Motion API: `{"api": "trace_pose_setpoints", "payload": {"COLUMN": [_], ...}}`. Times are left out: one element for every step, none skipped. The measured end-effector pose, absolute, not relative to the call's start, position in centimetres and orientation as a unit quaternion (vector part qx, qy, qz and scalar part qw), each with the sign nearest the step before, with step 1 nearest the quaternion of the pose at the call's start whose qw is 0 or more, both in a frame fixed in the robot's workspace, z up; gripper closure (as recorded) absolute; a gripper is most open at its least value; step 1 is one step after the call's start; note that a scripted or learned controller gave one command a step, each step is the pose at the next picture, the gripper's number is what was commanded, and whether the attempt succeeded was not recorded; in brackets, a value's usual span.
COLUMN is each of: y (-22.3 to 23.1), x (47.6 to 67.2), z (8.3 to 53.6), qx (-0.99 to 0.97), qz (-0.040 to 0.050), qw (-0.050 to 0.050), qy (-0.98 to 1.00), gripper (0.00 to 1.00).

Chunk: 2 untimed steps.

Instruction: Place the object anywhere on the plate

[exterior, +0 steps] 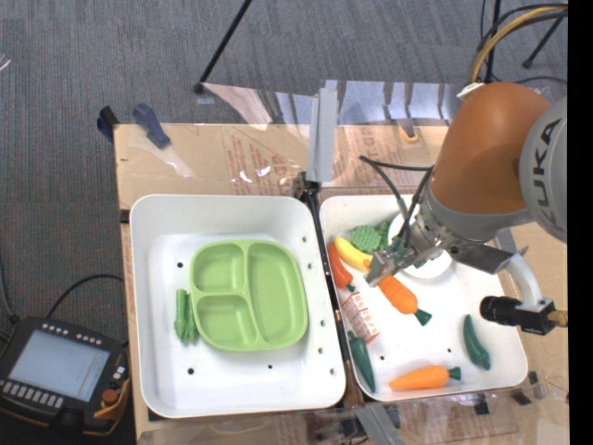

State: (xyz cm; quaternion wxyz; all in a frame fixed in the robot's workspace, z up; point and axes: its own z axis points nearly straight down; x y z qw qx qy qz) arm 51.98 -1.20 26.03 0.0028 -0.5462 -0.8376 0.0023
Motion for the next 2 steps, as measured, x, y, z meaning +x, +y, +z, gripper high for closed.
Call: {"api": "trace_pose_setpoints", "payload": {"y": [6.40, 6.39], "x": [52.08, 52.11], "z": [23.52, 23.62], "qx": [-0.554, -0.553], "qz": [0.0026, 0.0021], "qw": [0.003, 0.002], "qy": [-0.833, -0.833], "gripper": [1.00, 0.00]}}
